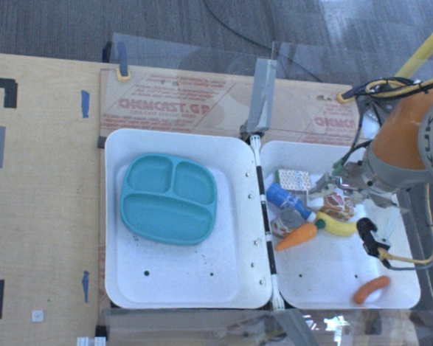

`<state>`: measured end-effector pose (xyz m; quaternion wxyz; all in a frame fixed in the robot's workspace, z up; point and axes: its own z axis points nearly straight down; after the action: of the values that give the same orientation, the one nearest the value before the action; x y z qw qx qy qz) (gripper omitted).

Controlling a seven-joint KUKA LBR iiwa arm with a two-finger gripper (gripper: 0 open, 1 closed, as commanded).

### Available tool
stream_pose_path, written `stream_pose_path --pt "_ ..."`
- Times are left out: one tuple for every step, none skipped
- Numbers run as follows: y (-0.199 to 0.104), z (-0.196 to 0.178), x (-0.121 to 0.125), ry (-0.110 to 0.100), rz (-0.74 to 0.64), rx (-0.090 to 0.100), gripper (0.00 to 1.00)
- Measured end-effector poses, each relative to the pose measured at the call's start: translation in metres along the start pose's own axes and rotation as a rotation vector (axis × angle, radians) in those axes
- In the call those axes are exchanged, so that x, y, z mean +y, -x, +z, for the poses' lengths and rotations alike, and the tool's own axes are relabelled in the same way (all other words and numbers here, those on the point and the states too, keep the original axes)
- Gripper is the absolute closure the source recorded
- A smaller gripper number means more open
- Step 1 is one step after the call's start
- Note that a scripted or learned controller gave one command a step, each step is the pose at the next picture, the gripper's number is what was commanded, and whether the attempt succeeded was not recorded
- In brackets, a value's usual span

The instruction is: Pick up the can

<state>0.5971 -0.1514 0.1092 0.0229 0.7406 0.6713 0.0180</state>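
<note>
The can (287, 199) is blue and lies on its side in the right bin (319, 287), close to the divider between the bins. My gripper (332, 187) hangs over the upper middle of that bin, a little to the right of the can and apart from it. Just below the gripper lies a red and white packet (338, 207). Nothing shows as held.
Around the can are a speckled small box (294, 180), a carrot (297, 237), a yellow banana (336, 226) and a grey crumpled item (282, 223). An orange sausage (371, 289) lies at the bin's lower right. The left bin (172, 276) holds a teal divided plate (169, 199).
</note>
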Motion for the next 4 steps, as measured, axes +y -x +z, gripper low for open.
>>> stream_pose_path --pt "0.0 -0.012 0.002 0.003 0.002 0.002 1.0" --pt "0.0 -0.012 0.002 0.003 0.002 0.003 0.0" --pt "0.04 0.018 -0.066 -0.053 -0.076 0.006 0.0" --pt "-0.044 -0.018 0.043 -0.055 -0.058 0.005 0.0"
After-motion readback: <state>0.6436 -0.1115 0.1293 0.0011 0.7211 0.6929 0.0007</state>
